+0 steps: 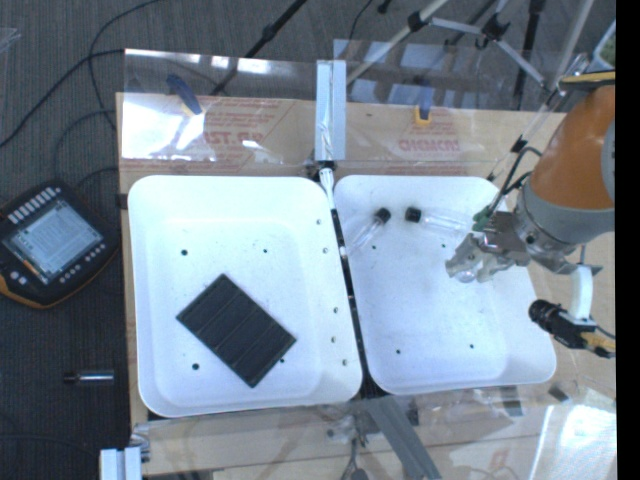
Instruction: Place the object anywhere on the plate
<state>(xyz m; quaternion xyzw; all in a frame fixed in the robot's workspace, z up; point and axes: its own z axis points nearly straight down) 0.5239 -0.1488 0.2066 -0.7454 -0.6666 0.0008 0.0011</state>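
In the right bin, near its upper edge: a clear, slender object with two black ends, lying flat. In the left bin: a dark ribbed rectangular plate. Over the right bin's right side: tool, finger state impossible to tell.

Robotics lab test cell. Evidence: grey-and-orange industrial arm at a plywood bench with two shallow white bins side by side, clear plastic guard panels along the back edge. Handheld robot control pendant lying on dark carpet at left, cables trailing across the floor, tripod or stand legs behind the bench.
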